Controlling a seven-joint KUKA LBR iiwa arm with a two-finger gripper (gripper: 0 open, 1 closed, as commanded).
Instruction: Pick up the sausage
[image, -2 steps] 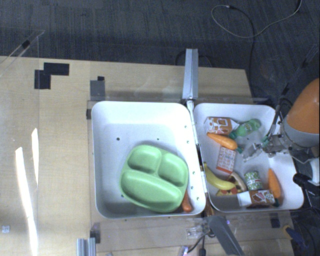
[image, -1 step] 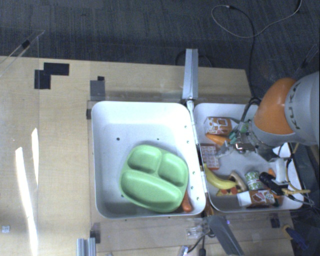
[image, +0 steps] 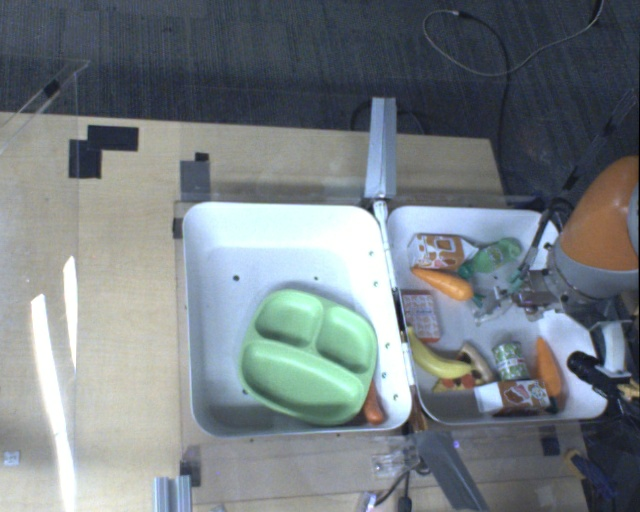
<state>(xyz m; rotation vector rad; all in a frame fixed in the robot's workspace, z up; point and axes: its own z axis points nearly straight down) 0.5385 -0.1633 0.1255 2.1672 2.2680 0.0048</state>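
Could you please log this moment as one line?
task: pick sausage | gripper: over right bin, near carrot | sausage: left bin, beside green tray

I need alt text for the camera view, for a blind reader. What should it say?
The arm reaches from the right over the right bin, which holds a carrot, banana, can and small cartons. The left bin holds a green tray.
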